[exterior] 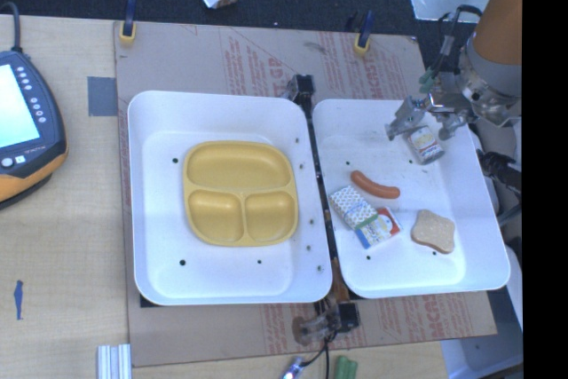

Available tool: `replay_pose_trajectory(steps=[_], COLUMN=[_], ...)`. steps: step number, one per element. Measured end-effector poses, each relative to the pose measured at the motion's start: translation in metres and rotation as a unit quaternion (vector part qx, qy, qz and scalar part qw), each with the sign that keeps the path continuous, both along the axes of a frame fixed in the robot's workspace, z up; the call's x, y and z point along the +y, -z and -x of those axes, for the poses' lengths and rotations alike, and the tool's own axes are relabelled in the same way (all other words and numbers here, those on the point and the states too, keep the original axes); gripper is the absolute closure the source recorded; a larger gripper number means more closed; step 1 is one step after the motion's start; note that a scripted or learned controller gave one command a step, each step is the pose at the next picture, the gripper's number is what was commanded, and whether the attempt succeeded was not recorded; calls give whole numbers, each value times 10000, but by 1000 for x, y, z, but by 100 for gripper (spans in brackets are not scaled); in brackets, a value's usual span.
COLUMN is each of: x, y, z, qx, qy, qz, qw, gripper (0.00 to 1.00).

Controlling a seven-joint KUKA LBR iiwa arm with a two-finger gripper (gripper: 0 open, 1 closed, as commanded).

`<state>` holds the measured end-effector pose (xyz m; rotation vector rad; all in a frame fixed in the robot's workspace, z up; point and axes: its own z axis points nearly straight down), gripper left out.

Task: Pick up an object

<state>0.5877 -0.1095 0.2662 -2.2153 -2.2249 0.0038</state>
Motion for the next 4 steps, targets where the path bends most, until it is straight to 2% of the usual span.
replay_pose_trajectory(steps=[1,2,3,4], x=[0,12,10,71], y=[149,175,164,74], z=[21,-5,-5,11], qx=[16,0,4,-7], qy=[-2,-8,-24,-7], qz=[2,7,19,-3], qw=[10000,10000,10000,10000], gripper=[0,0,100,100])
